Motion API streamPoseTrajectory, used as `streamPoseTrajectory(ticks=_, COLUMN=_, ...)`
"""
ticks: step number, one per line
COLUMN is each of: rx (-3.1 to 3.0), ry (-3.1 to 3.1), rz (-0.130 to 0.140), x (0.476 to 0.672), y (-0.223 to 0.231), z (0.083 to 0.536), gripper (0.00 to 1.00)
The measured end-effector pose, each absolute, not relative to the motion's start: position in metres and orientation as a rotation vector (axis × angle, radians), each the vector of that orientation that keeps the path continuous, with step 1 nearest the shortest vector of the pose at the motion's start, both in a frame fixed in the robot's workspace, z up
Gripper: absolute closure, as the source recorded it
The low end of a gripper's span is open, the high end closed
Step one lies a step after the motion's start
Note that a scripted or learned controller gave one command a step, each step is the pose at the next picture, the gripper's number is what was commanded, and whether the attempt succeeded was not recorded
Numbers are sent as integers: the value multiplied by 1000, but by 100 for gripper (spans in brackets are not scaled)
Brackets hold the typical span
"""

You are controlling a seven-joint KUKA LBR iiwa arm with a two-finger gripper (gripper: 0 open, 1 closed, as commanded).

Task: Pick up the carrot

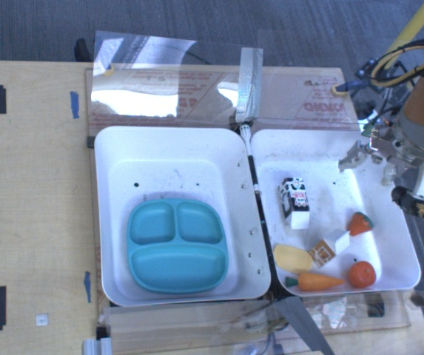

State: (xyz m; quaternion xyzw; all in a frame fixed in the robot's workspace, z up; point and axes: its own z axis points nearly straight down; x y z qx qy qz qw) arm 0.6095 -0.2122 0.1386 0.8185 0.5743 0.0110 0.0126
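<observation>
Carrot (320, 280) front; gripper (352, 160) blurry, arm cropped.

Bright even overhead light, glare on clear plastic sheet (152, 80), soft shadows, slight blur

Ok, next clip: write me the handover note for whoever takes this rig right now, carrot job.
Pincer: over the upper right part of the right bin, nothing seen between its fingers; open or shut not readable from this view.
Carrot: lying flat along the near edge of the right bin, with the yellow piece just above its left end and the orange ball to its right.
Also in that bin: cow-print carton, strawberry, small brown block.
Left bin holds the blue divided plate.
Done: nothing, carrot not yet lifted.
Left: reach toward the near edge, grasp the carrot, lift.
</observation>
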Motion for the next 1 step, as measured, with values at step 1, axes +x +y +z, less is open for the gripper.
streamPoseTrajectory(ticks=1, rx=2547, ry=1775, rz=50, x=604, y=-212, z=140, gripper=0)
